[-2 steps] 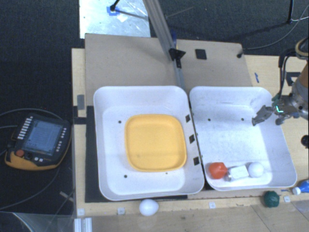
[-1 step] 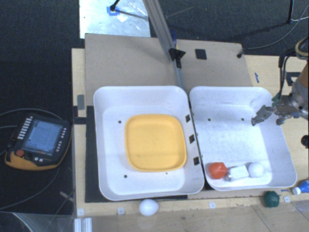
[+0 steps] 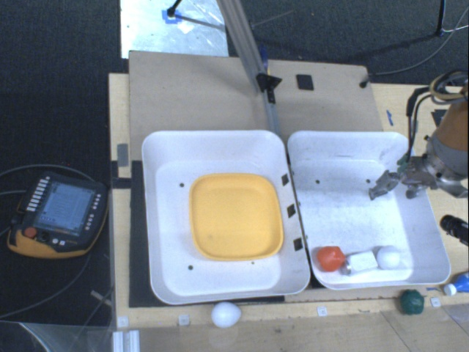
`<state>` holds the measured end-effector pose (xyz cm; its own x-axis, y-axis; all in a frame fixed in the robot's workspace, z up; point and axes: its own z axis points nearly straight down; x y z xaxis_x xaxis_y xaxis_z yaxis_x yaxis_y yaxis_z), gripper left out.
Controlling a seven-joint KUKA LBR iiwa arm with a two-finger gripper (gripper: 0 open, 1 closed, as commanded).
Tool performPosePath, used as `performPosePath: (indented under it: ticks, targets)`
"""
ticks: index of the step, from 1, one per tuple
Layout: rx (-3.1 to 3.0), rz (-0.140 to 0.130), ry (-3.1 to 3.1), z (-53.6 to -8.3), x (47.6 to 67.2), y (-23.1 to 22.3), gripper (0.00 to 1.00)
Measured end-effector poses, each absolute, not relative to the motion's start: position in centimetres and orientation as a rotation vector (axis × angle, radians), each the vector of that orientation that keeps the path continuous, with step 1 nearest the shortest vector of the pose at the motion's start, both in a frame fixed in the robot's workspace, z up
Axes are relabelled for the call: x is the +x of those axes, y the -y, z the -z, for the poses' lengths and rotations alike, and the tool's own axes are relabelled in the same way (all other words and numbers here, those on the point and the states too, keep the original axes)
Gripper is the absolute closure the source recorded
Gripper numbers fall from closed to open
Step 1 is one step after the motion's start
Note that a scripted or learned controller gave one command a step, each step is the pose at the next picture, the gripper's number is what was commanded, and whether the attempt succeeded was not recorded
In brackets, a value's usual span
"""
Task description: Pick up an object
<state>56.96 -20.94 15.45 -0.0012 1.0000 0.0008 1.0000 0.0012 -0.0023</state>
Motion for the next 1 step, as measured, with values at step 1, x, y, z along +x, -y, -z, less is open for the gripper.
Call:
performPosePath:
  ticks: [1]
  targets:
    - [-2.22, -0.003, 2.219, -10.31, 55.89, 21.2, 0.0]
